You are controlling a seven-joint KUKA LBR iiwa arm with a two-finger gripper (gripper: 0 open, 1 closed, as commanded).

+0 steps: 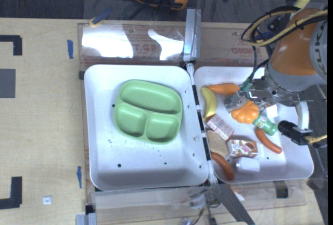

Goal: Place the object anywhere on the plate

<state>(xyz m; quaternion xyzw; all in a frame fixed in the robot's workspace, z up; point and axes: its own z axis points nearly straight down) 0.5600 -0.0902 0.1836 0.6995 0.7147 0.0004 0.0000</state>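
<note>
Over on the right side, the right bin [304,167] is packed with toy food: a carrot [225,89] at the far end, a banana [209,102] along the left wall, a little orange pumpkin [245,113], a green bottle [266,125], two sausages [268,141] (one sits near the pumpkin, the other at the near-left corner) and a couple of snack packets [220,127]. The gripper [248,95] hangs right over the pumpkin, between it and the carrot, and I honestly can't tell from this angle if it's open, closed, or gripping anything. My guess is the pumpkin is the object to move, though the carrot is close enough to be the target too.

What could go wrong: everything there is crammed together, so a descent could land on two things at once, or nudge the pumpkin sideways into the bottle. The pumpkin is round and could just squirt out of a pinch.

The green plate [148,109] sits in the middle of the left bin [99,156], well apart from the clutter, with bare white floor all around it. Plenty of landing room there. The tricky bit is the raised walls where the two bins meet, plus the metal post [191,34] at the far end of that seam; a low carry could clip them.
</note>
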